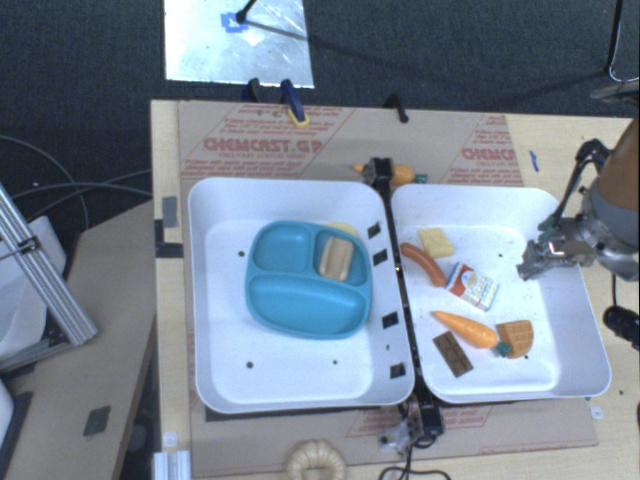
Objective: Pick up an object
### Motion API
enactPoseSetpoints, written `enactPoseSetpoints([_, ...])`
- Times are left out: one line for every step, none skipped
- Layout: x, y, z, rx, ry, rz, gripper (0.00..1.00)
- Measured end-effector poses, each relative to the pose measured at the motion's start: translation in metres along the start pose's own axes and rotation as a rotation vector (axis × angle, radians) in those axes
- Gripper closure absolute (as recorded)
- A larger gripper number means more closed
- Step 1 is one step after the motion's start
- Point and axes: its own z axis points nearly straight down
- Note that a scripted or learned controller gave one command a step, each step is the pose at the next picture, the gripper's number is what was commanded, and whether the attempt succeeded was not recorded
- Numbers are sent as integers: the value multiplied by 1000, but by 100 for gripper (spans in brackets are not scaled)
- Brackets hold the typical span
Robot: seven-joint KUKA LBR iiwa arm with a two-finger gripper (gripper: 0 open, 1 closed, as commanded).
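We note the claw (535,263) at the right edge of the right bin (575,313), hanging over its white floor; its dark tips are small and blurred, so we cannot tell whether they are spread or pressed together, and we see nothing between them; the grey arm (612,203) comes in from the right. Right bin holds the loose pieces: a pale yellow cheese-like square (436,242) near the top; a red sausage (423,264) just below it, lying at a slant; a small red-and-white carton (472,287) beside the sausage, its print too small to read; an orange carrot (465,329) toward the front; a brown wedge (516,337) at the carrot's right end; a dark brown bar (452,353) just in front of the carrot. Left bin (225,298) holds a blue divided plate (300,288) with a tan bread-like piece (335,258) in its upper right compartment. The counter (330,133) under both bins is brown board printed in red; we read "CHEMCAST GP" twice, once left, once right and partly cut off.
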Motion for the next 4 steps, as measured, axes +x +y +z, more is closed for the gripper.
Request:
enactPoseSetpoints([51, -6, 10, 2, 2, -4, 100])
enactPoseSetpoints([96, -16, 14, 3, 2, -4, 100])
enactPoseSetpoints([147, -14, 12, 0, 2, -6, 100])
enactPoseSetpoints([193, -32, 13, 3, 2, -4, 100])
